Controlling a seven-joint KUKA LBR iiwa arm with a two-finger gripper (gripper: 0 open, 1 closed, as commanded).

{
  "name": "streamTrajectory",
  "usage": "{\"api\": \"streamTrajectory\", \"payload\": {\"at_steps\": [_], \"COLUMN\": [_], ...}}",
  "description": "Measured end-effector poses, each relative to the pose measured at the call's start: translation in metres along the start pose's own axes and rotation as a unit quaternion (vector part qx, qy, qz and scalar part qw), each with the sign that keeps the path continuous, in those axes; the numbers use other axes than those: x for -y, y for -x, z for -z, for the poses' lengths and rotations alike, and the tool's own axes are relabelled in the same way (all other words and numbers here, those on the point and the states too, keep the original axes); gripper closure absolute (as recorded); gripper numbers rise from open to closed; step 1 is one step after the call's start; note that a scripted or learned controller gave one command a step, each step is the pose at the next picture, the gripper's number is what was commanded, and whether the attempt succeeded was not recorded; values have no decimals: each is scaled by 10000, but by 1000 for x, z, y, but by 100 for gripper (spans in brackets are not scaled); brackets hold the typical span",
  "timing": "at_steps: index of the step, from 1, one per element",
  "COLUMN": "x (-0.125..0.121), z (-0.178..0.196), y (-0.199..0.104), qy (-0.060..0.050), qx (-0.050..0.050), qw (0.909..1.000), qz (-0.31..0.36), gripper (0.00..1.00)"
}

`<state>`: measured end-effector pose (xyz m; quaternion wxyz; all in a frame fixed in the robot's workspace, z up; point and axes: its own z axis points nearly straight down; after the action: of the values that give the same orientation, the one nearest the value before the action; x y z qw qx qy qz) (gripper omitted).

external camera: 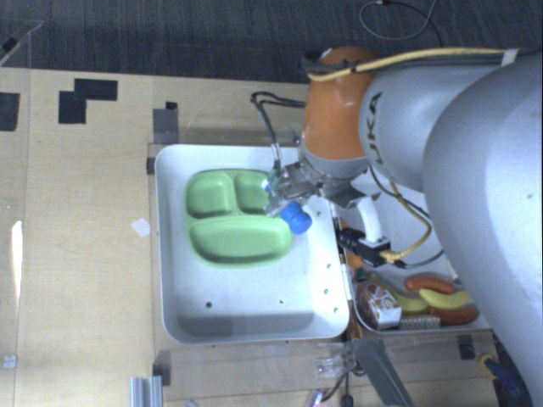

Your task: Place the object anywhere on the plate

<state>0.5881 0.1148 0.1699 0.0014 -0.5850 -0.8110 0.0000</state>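
gripper (284, 200) sitting low over the left bin (174, 312), right at the right edge of the green plate (233, 219). small blue object (296, 219) just below the fingertips, touching or nearly touching them, hard to call. can't tell whether the fingers are clamped on it or just beside it, too blurry and too small down there. blue thing right against the plate's right rim, about where the top compartments meet the long lower one, looks more beside the plate than on it.

moving outward: metal wrist, then the orange band (335, 108), then the big grey arm (458, 159) coming in from the right and covering most of the right bin (407, 322). black cable looping off the wrist on the upper left, yellow cable running along the top of the arm.

plate itself: three sections, two small ones on top, one wide one below, lying in the upper half of the left bin.

right bin peeking out under the arm: toy food, something red, yellow and a small packet-like piece (380, 302) by the left wall.

pale wooden bench (76, 253) all around, black square marks near the top left.
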Motion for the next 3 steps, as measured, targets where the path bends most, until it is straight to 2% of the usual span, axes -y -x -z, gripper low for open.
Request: {"api": "streamTrajectory", "payload": {"at_steps": [1, 2, 3], "x": [0, -2, -25], "z": [0, 7, 18], "y": [0, 0, -18], "qy": [1, -2, 22], "qx": [0, -3, 14], "qw": [10000, 10000, 9907], "qz": [1, 4, 1358], "gripper": [0, 100, 100]}}
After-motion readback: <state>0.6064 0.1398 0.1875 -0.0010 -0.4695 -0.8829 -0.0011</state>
